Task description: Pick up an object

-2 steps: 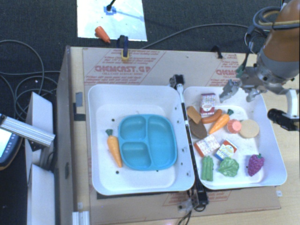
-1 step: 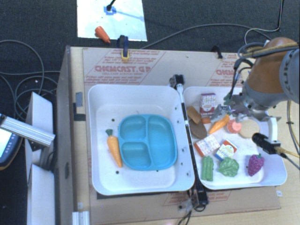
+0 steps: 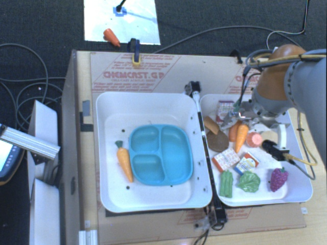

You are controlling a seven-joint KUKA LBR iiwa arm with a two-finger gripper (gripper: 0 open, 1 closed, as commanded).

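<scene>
The bench (image 3: 153, 70), topped with printed brown cardboard, carries two shallow white bins side by side: the left bin (image 3: 107, 137) and the right bin (image 3: 301, 188), rims touching at the middle. A yellow-and-black clamp (image 3: 135, 51) grips the far edge.

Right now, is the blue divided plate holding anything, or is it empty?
Empty. All three compartments of the blue divided plate show bare blue. The carrot lies beside its left edge, on the floor of the left bin, not in it.
</scene>
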